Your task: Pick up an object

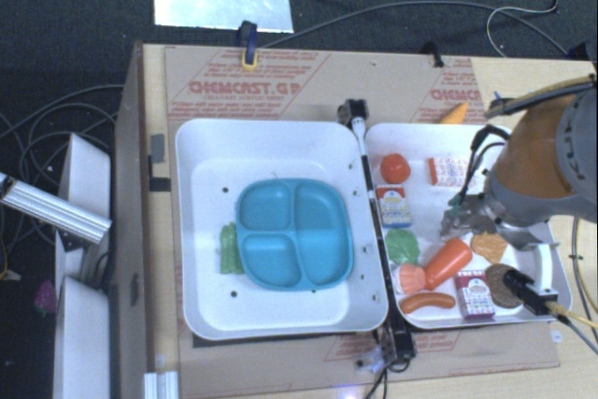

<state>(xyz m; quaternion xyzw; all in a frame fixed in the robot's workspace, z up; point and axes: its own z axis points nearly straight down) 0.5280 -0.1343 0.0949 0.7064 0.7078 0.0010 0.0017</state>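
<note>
Although no object has left the bin yet, you can see the arm already down in the right bin (561, 290), so by my reading the pick is at its approach stage, with grasp and lift still to do. The likeliest target, an orange carrot (448, 263), lies tilted on the bin floor, just left of and nearer than the gripper (462, 220). Whether the gripper touches it, and whether the pincer is apart or together, you cannot tell from this view. Around the carrot lie a green leafy piece (404, 247), a sausage (428, 301), a small red carton (476, 296) and a tan biscuit (489, 247). Farther off sits a red tomato (395, 168). The left bin (201, 201) holds a blue divided plate (294, 234).
</note>
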